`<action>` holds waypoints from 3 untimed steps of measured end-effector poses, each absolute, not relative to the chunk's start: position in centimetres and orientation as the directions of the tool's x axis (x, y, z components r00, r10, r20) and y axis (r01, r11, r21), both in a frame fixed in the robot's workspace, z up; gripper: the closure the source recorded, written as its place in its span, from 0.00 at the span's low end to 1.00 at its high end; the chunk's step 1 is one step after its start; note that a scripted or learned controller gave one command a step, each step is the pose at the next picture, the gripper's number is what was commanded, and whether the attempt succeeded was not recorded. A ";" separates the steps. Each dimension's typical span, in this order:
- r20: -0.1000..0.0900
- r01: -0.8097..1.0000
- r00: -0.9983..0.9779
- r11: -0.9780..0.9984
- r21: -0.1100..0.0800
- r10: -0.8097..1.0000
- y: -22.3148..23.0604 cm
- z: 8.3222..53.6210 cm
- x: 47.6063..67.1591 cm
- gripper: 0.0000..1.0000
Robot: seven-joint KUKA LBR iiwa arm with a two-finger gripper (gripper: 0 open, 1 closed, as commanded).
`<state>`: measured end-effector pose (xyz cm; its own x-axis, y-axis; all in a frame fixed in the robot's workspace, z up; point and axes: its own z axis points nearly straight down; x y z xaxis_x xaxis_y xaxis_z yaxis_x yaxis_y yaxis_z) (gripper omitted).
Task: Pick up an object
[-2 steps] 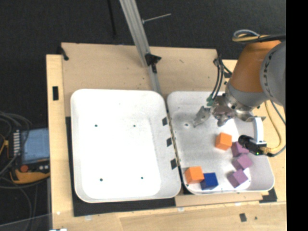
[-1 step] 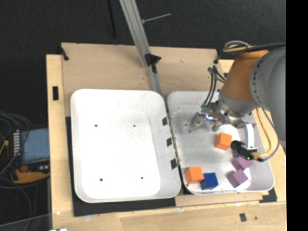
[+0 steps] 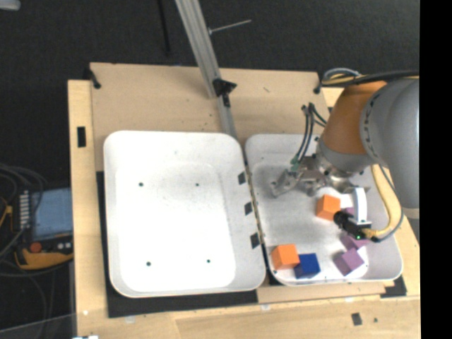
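Note:
My gripper [image 3: 288, 182] hangs low over the upper middle of the right bin [image 3: 265, 150], below the arm's orange band. It is above bare bin floor, with no object seen in it. An orange block [image 3: 328, 207] lies just right of and below the gripper, partly tucked under the wrist. A second orange block [image 3: 285, 256] sits near the bin's front edge, touching a blue block [image 3: 307, 265]. A purple block [image 3: 349, 260] lies at the front right, and another purple piece [image 3: 348, 216] peeks out beside the wrist's black cable.
The left bin [image 3: 127, 147] stands beside the right one, the two rims meeting at the middle. A slanted metal pole [image 3: 201, 41] rises behind the bins. The arm's grey body [image 3: 392, 140] covers the right bin's far right corner.

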<state>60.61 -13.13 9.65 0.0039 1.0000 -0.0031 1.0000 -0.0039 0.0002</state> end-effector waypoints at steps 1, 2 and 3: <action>-0.001 1.000 0.009 -0.009 0.005 1.000 -13.2 10.9 60.7 1.00; 0.000 1.000 -0.003 0.003 0.006 1.000 -12.7 15.5 61.3 1.00; -0.001 1.000 -0.004 0.004 0.008 1.000 -13.1 21.1 62.5 1.00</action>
<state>62.48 -13.07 21.14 -0.0038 1.0000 -0.0013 1.0000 0.0038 0.0077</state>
